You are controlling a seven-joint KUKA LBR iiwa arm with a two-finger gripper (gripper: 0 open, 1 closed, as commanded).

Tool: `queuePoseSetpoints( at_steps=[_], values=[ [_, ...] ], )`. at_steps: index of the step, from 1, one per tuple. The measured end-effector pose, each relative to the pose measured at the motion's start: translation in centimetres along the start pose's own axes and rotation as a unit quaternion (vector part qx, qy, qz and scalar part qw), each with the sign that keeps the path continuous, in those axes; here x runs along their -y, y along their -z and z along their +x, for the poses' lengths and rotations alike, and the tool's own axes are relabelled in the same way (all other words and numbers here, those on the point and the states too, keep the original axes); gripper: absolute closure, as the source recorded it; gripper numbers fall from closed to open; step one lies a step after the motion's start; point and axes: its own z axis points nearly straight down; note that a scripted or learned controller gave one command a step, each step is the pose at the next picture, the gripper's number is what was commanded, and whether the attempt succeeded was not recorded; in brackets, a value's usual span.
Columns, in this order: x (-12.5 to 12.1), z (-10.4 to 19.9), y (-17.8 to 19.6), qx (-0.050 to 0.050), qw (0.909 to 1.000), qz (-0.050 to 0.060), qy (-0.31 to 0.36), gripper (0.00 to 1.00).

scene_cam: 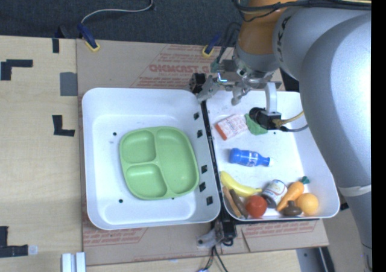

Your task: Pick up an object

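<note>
My gripper (pixel 252 101) hangs over the back of the right bin (pixel 313 144), below the orange band of the wrist. Just under and beside it lie a small green object (pixel 257 126) and a red-and-white packet (pixel 231 126). Whether the gripper touches the green object is unclear. Further forward lies a blue bottle (pixel 247 157). At the bin's front sit a banana (pixel 239 185), a red tomato (pixel 256 205), a small can (pixel 274 190), a carrot (pixel 292 192) and an orange fruit (pixel 307 203).
The left bin (pixel 102 114) holds a green divided plate (pixel 158 162). A black divider (pixel 208 144) runs between the two bins. The big grey arm (pixel 338 84) covers the right side of the bench. Cardboard (pixel 139 66) lies under the bins.
</note>
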Motion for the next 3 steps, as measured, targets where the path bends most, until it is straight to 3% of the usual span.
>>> queuePoseSetpoints(
  at_steps=[1, 2, 3],
  values=[
    [3.9, -4.2, 0.2, 0.001, 1.0, 0.0, -0.001, 0.0],
    [0.0, -3.0, 0.0, 0.0, 1.0, 0.0, 0.0, 0.0],
    [5.9, -1.9, 0.0, 0.001, 1.0, 0.0, -0.001, 0.0]
  ],
)
